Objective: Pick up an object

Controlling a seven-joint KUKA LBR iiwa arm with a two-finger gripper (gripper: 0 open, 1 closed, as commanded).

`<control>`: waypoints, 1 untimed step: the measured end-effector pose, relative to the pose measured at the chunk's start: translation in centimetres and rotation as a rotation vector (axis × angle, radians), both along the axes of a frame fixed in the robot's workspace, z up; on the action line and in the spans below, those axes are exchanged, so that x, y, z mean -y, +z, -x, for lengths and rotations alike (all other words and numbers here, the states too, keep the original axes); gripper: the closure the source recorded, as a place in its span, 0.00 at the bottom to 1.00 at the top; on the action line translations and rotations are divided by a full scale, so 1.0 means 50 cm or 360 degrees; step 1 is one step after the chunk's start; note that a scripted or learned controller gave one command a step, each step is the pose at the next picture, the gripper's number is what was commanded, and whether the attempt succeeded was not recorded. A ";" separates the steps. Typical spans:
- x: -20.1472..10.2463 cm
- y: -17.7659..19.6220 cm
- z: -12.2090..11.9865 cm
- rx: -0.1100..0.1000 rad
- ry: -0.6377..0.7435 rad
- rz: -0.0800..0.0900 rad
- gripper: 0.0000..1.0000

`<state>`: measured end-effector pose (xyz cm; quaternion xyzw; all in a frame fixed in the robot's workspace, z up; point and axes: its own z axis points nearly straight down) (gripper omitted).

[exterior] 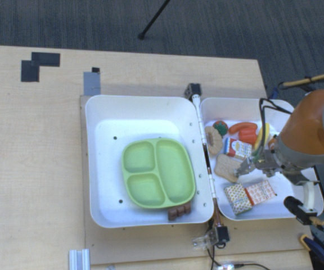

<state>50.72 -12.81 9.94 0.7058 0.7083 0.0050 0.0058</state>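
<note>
At centre right of the frame, the gripper hovers in the right bin over a tan cracker; whether its claw is open or closed cannot be told. A green divided plate sits in the left bin.

The tray lies in the left bin; right of the tray, the right bin holds packets.
</note>
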 end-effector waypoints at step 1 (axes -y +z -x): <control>-0.001 0.022 -0.003 0.0006 0.0003 -0.0001 1.00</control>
